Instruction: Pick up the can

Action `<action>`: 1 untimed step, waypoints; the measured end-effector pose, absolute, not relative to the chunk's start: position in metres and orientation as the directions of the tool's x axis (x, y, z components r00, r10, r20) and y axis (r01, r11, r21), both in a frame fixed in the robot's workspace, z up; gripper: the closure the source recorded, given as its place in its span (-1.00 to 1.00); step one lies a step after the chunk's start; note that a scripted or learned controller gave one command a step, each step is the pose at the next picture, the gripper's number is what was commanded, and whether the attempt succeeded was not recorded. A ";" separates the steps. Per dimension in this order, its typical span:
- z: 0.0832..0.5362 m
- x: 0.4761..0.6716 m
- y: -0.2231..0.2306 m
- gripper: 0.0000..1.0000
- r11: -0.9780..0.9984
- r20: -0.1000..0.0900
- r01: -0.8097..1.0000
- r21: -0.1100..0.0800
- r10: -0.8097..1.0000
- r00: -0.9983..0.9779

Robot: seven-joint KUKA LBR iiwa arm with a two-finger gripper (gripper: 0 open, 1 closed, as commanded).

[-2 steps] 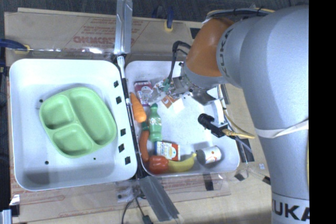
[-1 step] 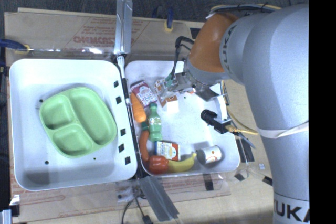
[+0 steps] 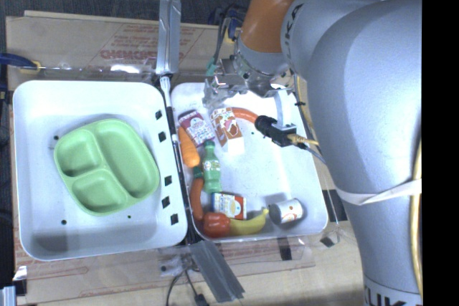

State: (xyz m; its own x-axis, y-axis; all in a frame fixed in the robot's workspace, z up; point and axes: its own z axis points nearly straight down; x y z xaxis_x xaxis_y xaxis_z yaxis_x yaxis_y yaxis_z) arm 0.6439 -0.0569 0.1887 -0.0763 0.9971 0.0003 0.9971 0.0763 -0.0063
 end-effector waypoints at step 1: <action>0.189 0.644 -0.057 -1.00 0.076 0.001 0.997 -0.007 0.997 -0.076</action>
